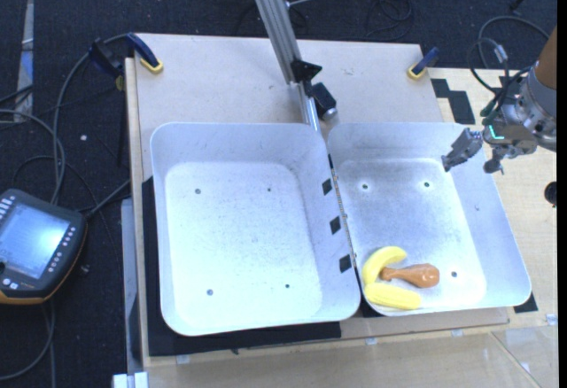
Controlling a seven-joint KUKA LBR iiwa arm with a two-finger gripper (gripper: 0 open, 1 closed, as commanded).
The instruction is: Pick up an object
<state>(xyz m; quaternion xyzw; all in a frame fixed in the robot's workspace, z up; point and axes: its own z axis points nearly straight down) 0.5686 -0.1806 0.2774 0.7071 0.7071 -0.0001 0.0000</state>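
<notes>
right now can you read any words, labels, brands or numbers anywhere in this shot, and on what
No readable text.
Teach pendant: its lit screen is too blurred to read.
Black squares on the divider between the white bins: plain markers, no characters.
Banana, brown toy drumstick, gripper: no label seen.

Open end effector (477, 153) above right bin (496, 227), banana (386, 275), drumstick (414, 275)

bins: 2 (177, 147) | banana: 1 (383, 264) | drumstick: 1 (415, 275)
</notes>
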